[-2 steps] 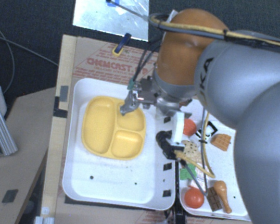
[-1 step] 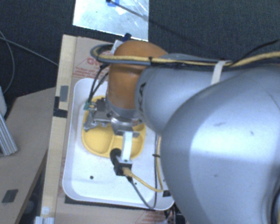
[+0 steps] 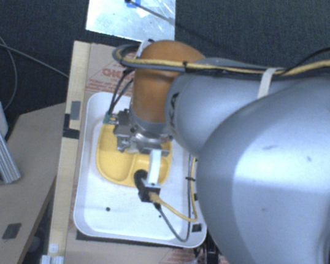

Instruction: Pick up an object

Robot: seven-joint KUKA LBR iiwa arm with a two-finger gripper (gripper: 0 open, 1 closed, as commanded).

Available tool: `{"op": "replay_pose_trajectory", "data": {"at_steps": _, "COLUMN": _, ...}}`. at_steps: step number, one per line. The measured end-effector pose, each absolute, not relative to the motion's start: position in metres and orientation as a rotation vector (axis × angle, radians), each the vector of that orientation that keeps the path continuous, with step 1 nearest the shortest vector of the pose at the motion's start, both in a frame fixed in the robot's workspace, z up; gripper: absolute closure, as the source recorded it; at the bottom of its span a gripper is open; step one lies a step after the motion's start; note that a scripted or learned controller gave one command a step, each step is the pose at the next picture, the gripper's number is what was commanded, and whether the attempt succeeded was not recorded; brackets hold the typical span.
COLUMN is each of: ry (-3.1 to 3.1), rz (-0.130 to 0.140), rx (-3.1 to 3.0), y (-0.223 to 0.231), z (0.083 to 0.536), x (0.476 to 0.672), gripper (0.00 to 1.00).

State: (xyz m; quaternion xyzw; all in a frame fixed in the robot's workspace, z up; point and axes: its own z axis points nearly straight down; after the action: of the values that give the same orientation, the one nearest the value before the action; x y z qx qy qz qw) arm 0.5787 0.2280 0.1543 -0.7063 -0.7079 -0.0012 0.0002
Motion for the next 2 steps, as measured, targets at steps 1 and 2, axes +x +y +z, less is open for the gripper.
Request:
{"op": "replay_pose_trajectory", "data": {"at_steps": 1, "ry": -2.228, "rz": -0.002, "rx": -2.212, "y": 0.235, "z": 0.231, "x": 0.510, "gripper": 1.00}}
{"op": "replay_pose_trajectory", "data": {"at_steps": 2, "ry": -2.222, "rz": -0.002, "rx": -2.221, "y": 0.234, "z": 0.095, "x": 0.549, "gripper": 1.00}}
